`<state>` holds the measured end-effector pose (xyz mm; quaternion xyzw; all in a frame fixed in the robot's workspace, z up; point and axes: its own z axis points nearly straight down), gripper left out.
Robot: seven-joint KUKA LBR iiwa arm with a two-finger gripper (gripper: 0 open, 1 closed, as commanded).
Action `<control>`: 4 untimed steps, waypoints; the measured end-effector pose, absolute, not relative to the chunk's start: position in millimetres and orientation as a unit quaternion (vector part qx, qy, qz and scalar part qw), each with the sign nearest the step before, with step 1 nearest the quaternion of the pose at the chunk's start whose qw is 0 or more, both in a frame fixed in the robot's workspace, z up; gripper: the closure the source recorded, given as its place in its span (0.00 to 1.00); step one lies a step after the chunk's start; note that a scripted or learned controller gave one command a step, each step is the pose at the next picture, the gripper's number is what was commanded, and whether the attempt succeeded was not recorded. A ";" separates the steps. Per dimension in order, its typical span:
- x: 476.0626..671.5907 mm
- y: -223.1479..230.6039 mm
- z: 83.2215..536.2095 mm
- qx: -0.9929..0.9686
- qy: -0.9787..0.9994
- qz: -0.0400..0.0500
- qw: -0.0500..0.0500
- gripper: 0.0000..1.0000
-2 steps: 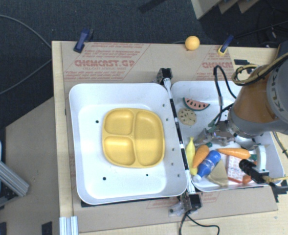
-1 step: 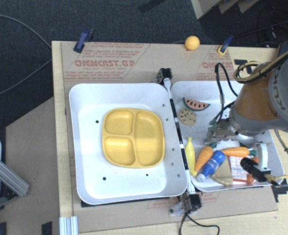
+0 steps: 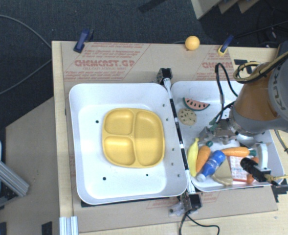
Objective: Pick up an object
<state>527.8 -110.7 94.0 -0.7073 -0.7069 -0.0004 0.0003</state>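
Gripper (image 3: 217, 137) dips into the crowded right bin (image 3: 202, 89); jaw state unclear, could nudge blue bottle (image 3: 211, 164) against carrot (image 3: 235, 152).

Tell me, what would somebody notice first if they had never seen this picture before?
Probably the big yellow plate with three compartments, sitting alone in the middle of the left bin. Next, the grey and orange robot arm reaching in from the right over the right bin, which is crowded with toy food: a watermelon slice, a cookie, a banana, carrots and a blue bottle. A small orange ball rests at the bench's far edge.
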 end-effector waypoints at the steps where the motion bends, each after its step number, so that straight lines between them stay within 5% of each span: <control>1: 516.4 -97.8 84.1 -0.707 -0.707 0.000 0.001 0.00; 4: 513.8 -96.1 84.4 -0.707 -0.707 0.000 0.001 0.00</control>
